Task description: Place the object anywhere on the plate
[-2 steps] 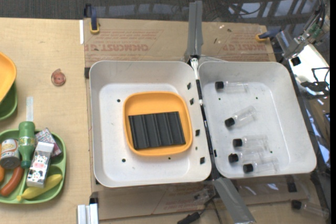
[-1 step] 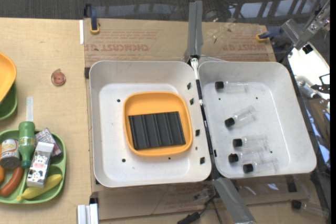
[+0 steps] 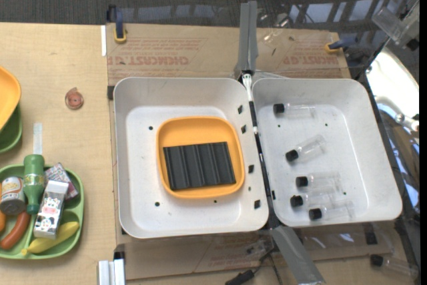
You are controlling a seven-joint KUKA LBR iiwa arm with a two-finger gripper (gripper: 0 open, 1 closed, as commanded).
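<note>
Camera view, risks 1st: the things to move are 5 clear vials [image 3: 305, 149] w/ black caps, lying on their sides in the right bin [image 3: 357, 143]. They're see-through, round and probably slick, so I judge a pinch could slip off or roll one away. The lower 3 lie close together, so closing on 1 may nudge its neighbours or catch 2 at once. The top one, near the bin's back-left corner, lies well apart from the rest and looks like the safer pick.

The plate [image 3: 200, 125] is orange and sits mid left bin [image 3: 137, 163], w/ a dark ribbed mat [image 3: 200, 165] on it. A vial dropped from height could bounce or roll off the rim.

My claw: can't tell whether it's open or closed, nor how far it is from any vial. I reach in from the right, so the vials' bin is on my side and the plate is 1 bin further, across the centre divider.
</note>
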